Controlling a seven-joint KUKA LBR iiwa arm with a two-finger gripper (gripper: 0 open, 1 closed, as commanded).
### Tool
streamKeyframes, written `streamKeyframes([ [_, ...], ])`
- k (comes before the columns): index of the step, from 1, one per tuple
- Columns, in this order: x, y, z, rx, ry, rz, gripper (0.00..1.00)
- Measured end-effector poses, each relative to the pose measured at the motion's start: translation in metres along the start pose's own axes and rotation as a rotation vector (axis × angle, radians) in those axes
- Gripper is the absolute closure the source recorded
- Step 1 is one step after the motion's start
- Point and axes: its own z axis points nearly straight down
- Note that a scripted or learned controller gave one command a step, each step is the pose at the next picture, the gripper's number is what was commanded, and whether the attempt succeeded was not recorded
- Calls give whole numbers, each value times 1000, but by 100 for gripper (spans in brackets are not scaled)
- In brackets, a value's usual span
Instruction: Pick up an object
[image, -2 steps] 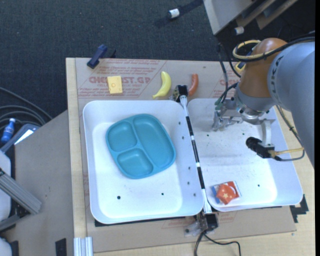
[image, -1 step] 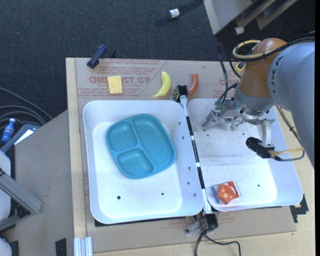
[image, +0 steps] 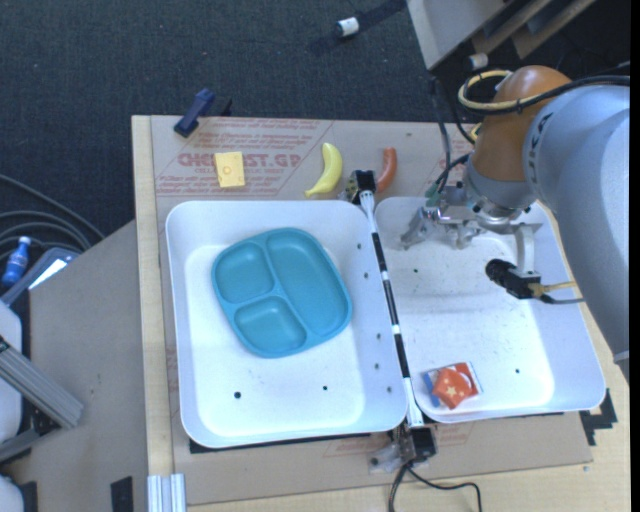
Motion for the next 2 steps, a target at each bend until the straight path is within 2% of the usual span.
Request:
streamKeyframes([
  [1, 0, 1, -11, -2, -1, -1, 100],
  [2, 1, 1, -10, -2, -1, -1, 0],
])
